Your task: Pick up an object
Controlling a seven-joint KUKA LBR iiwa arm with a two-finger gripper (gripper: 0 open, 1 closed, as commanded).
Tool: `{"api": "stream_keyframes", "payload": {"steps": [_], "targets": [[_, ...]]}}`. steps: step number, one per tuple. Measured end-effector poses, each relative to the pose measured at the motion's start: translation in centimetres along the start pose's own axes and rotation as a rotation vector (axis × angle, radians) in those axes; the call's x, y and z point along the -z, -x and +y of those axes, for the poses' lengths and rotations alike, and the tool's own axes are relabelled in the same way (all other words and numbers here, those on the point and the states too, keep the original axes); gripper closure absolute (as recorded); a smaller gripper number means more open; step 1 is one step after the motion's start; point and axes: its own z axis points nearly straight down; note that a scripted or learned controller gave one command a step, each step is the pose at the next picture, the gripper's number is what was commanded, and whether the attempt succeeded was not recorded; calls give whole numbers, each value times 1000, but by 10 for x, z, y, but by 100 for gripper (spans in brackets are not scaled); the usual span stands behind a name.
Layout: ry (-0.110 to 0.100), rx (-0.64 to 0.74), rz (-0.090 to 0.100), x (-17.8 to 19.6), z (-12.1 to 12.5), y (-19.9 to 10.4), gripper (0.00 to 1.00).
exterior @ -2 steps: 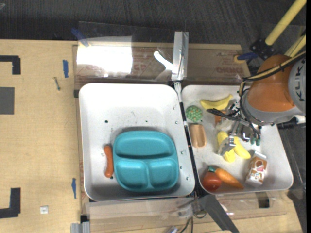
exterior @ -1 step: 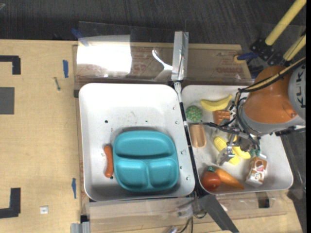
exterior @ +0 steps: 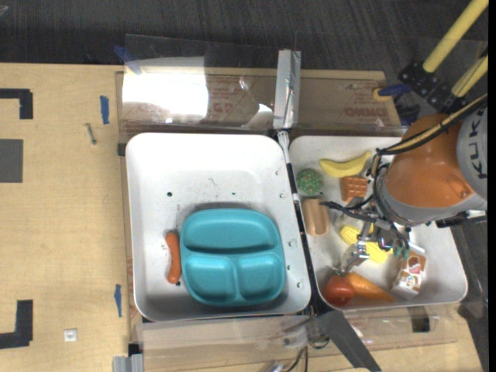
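The gripper (exterior: 358,256) is seen low in the right bin (exterior: 449,285), hung beneath the orange band of the arm (exterior: 422,180). Whether it is apart or together cannot be told, since it is small and tangled among cables, and nothing is seen to be held by it. Just beside it a yellow piece (exterior: 373,250) is found (possibly corn, though the shape is not clear). Just below, a red tomato (exterior: 339,289) and an orange carrot (exterior: 372,288) are laid touching near the bin's front wall. A small carton (exterior: 411,273) is tilted to the right of them. Farther up, a tan cylinder (exterior: 315,216), a green ball (exterior: 309,180), a banana (exterior: 345,164) and an orange waffle-like block (exterior: 356,186) are gathered. In the left bin (exterior: 155,169) a teal divided tray (exterior: 231,256) is placed, with an orange sausage (exterior: 173,256) beside its left edge.
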Motion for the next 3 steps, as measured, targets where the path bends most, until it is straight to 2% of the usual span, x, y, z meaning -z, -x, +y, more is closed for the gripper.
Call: {"api": "stream_keyframes", "payload": {"steps": [1,2,3], "targets": [[1,1,-12,13,1,4,100],[2,29,0,156,37,-13,100],[2,240,7,169,14,36,100]]}}
